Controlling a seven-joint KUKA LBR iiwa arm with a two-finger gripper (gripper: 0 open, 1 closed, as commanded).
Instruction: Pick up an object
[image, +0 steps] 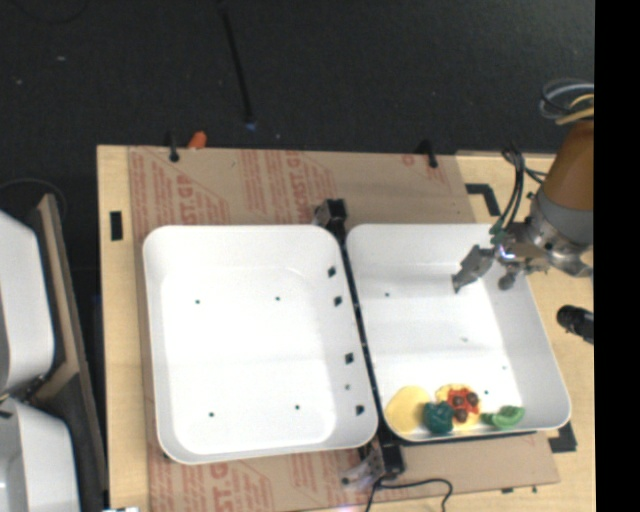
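Dark floor surrounds the surface (250, 180) we watch. Our jaws (487, 270) hang spread and released, holding nothing, over the right bin's (430, 330) far edge. Well apart, along its near edge, lie a yellow disc (405, 408), teal toy (437, 418), red-orange toy (461, 400) and green piece (507, 416).

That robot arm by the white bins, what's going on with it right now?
The arm's gripper hangs over the far part of the right bin, its fingers spread with nothing between them. A cluster of small toys sits against that bin's near edge: a yellow piece, a teal one, a red and yellow one and a green one. Nothing has been picked up yet.
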